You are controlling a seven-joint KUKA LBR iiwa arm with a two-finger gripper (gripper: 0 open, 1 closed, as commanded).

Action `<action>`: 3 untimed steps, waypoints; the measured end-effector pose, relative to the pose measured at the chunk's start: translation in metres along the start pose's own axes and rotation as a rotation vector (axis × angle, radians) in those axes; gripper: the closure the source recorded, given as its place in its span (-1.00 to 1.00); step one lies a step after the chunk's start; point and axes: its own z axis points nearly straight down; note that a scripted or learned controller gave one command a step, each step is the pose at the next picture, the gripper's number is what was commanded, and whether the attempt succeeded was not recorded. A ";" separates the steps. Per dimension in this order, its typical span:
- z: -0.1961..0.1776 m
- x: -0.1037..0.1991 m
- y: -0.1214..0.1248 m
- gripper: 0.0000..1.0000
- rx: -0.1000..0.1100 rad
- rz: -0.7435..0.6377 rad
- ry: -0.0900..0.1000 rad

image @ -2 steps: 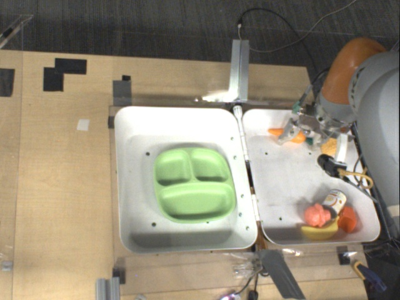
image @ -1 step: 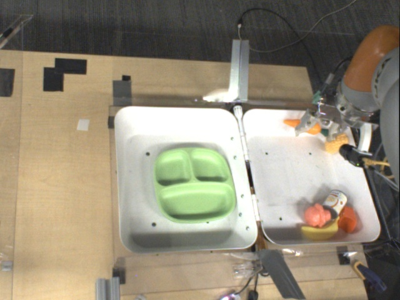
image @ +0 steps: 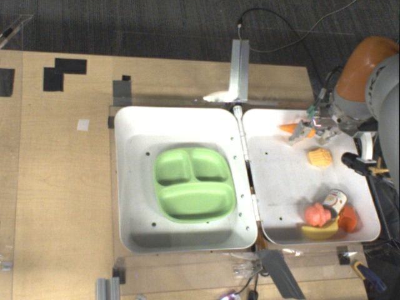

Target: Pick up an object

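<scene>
1. Surroundings: two shallow white bins sit side by side on the bench. The left bin (image: pixel 125 186) holds one green divided tray (image: pixel 194 184), lying flat near its middle with three compartments. A metal post (image: pixel 240 67) stands behind the seam between the bins, and a black cable (image: pixel 281 24) loops across the dark floor beyond.
2. The arm (image: pixel 369 80) enters from the right, its orange band above the wrist, and reaches over the far right corner of the right bin (image: pixel 275 186).
3. Obstructions: nothing lies over the objects in the right bin. The arm's own body overhangs that bin's far right edge.
4. Gripper (image: pixel 317 127): low over the far end of the right bin. Whether the jaws are wide or narrow cannot be told at this resolution.
5. Nearest object: one orange carrot-shaped piece (image: pixel 289 129) lies just beside the gripper on its left, close to or touching it; contact cannot be confirmed, and it is not seen between the fingers.
6. One yellow corn-like piece (image: pixel 320 158) lies near the gripper, toward the camera, apart from it.
7. Cluster at the near right corner, well apart from the gripper: one pink object (image: pixel 317 214), one yellow banana (image: pixel 319 232), one orange-red object (image: pixel 348 218) and one small white bottle (image: pixel 335 199), all touching or nearly so.
8. Count in right bin: six loose objects.
</scene>
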 end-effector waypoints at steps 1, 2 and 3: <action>0.000 -0.007 -0.001 -1.00 0.002 0.160 0.000; 0.000 -0.008 -0.001 -1.00 0.008 0.252 0.003; -0.021 -0.010 0.001 -1.00 -0.012 0.155 -0.006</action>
